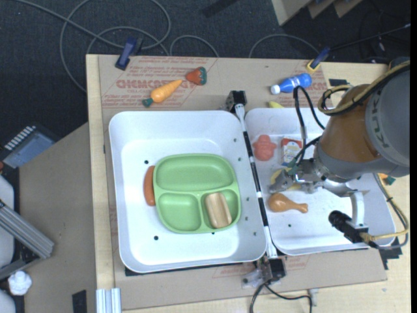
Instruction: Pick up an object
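Gripper (pixel 291 177) low in the right bin (pixel 313 240), its grip impossible to tell.
Drumstick (pixel 287 205) just below it, pink toy (pixel 264 147) above; green tray (pixel 195 192) in the left bin (pixel 130 175).

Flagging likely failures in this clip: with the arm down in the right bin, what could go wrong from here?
1. The gripper sits among crowded items: the chicken drumstick, the pink toy and a small packet. It may nudge them or catch the wrong one.
2. The black cable drapes across the right bin and could snag.
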You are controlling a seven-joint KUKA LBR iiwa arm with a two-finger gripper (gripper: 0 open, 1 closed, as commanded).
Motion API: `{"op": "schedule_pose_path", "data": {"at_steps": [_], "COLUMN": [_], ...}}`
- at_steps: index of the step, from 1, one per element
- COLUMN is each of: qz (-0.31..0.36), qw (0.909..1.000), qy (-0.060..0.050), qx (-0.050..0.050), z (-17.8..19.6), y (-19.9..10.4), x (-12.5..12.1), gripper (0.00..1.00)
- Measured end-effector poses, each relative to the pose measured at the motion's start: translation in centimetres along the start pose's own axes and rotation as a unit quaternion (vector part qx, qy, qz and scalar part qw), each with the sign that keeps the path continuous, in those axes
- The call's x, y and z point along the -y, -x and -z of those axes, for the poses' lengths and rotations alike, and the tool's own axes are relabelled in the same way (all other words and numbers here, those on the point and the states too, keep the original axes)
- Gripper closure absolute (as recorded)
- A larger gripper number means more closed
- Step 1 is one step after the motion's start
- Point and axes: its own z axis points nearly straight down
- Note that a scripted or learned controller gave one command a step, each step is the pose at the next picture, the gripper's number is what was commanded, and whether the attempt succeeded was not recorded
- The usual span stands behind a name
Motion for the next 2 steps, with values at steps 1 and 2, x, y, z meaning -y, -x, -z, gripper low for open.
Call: {"op": "schedule_pose_path", "data": {"at_steps": [1,2], "qz": [0.000,0.000], "qw": [1.0000,1.0000], "qy": [0.002,0.005], "qx": [0.001,0.002], "z": [-0.1,1.1], "y": [0.1,0.2], "x": [-2.1,-2.3], "gripper": [0.00,1.00]}}
